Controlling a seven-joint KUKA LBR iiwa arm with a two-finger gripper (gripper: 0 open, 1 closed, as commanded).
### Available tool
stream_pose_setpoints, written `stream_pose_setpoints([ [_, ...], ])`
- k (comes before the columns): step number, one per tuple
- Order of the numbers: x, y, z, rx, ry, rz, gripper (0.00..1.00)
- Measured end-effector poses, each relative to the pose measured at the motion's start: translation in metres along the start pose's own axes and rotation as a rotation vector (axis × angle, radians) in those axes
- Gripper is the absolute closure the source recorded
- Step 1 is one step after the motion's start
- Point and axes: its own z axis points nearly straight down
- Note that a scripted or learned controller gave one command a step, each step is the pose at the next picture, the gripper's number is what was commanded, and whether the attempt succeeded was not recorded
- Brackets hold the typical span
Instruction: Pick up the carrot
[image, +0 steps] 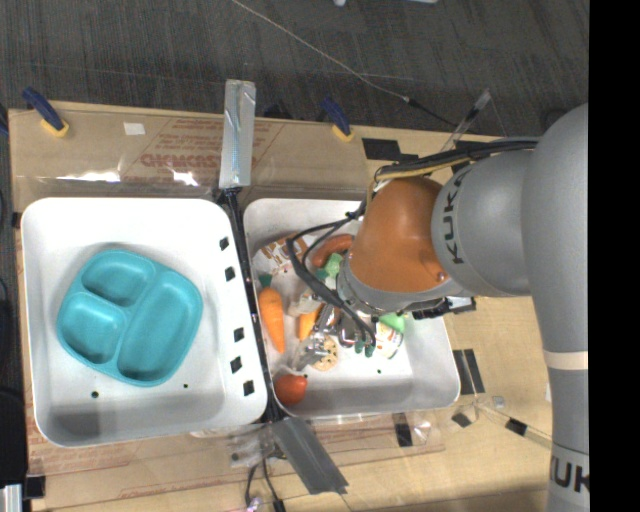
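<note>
Two shallow white bins are seen side by side on the tabletop (500, 330), and one grey arm (520, 220) with an orange band (400, 240) is reached in from the right. At the near edge of the right bin (430, 385), one red, round piece like a tomato (291, 387) is found in the front left corner. Just beyond it, one pale, speckled piece (320, 352) is seen beside the jaws. The gripper (335, 325) is lowered into the middle of the right bin, tilted down and leftward among the clutter; whether the jaws are spread or pressed together cannot be told, since the tips are lost among dark cables and small items. One carrot (271, 315) is laid lengthwise along the left wall of the right bin, just left of the gripper and not seen between the jaws. A second, smaller orange piece (306, 322) is seen between the carrot and the gripper. One green piece (394, 324) is seen at the right of the gripper, and another green piece (331, 267) with a reddish one (330, 247) is partly hidden under the orange band farther back. In the left bin (60, 420), one teal plate (128, 316) with three compartments is held, with nothing seen in them.
</note>
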Motion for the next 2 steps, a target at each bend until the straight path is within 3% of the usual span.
stream_pose_setpoints([
  [1,-0.002,0.002,-0.012,0.000,-0.004,-0.009,1.00],
  [2,-0.030,0.014,-0.107,0.002,-0.011,-0.312,1.00],
])
